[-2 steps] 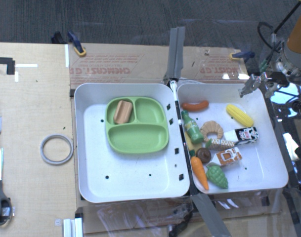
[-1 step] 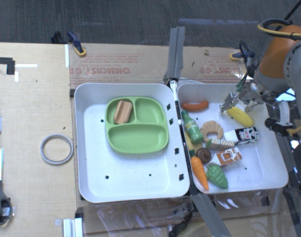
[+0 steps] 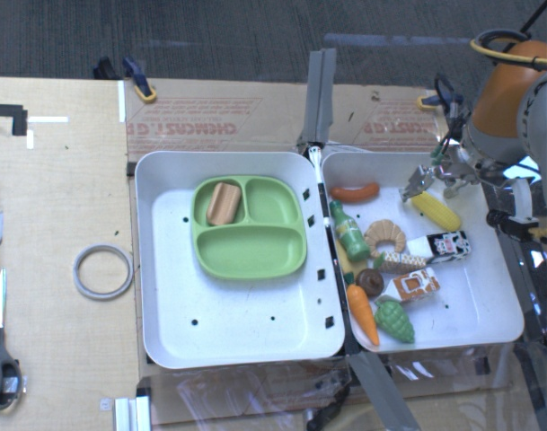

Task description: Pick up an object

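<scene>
My gripper (image 3: 423,184) hangs over the far right part of the right bin (image 3: 489,326), open, with nothing between its fingers. A yellow corn cob (image 3: 435,210) lies just below and to the right of it. A red sausage (image 3: 356,190) lies to its left. Further toward the front lie a green bottle (image 3: 349,232), a croissant (image 3: 385,236), a black and white carton (image 3: 448,245), an orange and white carton (image 3: 414,285), a brown round piece (image 3: 370,282), a carrot (image 3: 363,314) and a green knobbly toy (image 3: 394,320).
The left bin (image 3: 165,312) holds a green divided plate (image 3: 251,254) with a tan bun (image 3: 224,203) in its far left compartment. A grey divider (image 3: 320,97) rises between the bins. A tape ring (image 3: 103,270) and scissors (image 3: 2,366) lie on the bench at left.
</scene>
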### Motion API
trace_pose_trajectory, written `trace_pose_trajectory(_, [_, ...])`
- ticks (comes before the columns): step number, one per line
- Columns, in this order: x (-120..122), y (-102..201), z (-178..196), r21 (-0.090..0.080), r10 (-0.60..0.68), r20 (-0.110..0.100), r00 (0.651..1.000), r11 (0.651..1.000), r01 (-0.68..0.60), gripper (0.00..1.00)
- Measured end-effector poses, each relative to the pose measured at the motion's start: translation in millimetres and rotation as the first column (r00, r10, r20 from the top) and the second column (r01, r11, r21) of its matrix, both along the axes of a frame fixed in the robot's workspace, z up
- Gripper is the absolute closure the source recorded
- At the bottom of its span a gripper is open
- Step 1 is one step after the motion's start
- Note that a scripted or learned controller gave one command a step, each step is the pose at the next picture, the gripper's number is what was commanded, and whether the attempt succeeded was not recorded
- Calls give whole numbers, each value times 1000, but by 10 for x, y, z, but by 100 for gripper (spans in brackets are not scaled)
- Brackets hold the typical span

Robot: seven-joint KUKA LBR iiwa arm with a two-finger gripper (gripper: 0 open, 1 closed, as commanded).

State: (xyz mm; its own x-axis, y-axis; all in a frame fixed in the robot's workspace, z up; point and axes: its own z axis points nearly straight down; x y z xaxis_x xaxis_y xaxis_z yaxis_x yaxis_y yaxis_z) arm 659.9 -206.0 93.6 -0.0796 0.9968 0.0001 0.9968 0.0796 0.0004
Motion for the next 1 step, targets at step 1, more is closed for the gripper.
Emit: trace_pose_trajectory(1, [11, -4, 106, -4, 4, 4, 1000, 1000, -4, 100])
